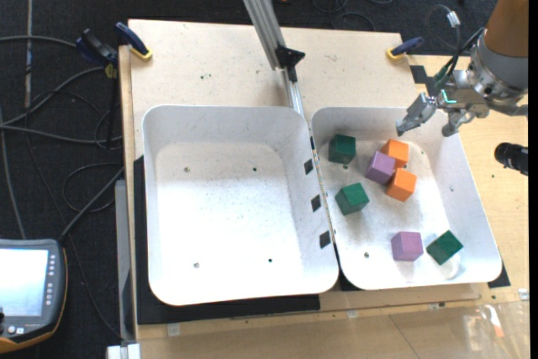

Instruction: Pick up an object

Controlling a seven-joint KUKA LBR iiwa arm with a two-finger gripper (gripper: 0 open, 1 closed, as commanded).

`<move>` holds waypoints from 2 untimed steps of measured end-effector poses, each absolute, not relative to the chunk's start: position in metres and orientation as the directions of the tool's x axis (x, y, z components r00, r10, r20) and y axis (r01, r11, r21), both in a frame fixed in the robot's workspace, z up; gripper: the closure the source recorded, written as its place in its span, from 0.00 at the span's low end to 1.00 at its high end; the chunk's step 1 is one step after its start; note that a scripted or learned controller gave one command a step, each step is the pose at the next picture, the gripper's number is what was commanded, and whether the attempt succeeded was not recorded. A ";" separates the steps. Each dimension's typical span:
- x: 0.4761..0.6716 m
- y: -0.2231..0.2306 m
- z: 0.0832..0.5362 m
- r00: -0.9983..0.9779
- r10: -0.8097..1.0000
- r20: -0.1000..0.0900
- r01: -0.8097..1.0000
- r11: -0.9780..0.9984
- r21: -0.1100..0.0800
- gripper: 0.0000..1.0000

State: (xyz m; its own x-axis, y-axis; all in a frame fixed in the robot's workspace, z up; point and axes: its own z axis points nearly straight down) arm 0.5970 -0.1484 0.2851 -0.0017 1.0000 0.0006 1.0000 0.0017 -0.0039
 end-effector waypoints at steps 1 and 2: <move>0.598 -0.149 0.287 -0.002 1.000 -0.001 1.000 0.002 0.000 0.00; 0.591 -0.146 0.225 0.000 1.000 0.001 1.000 0.000 -0.007 0.00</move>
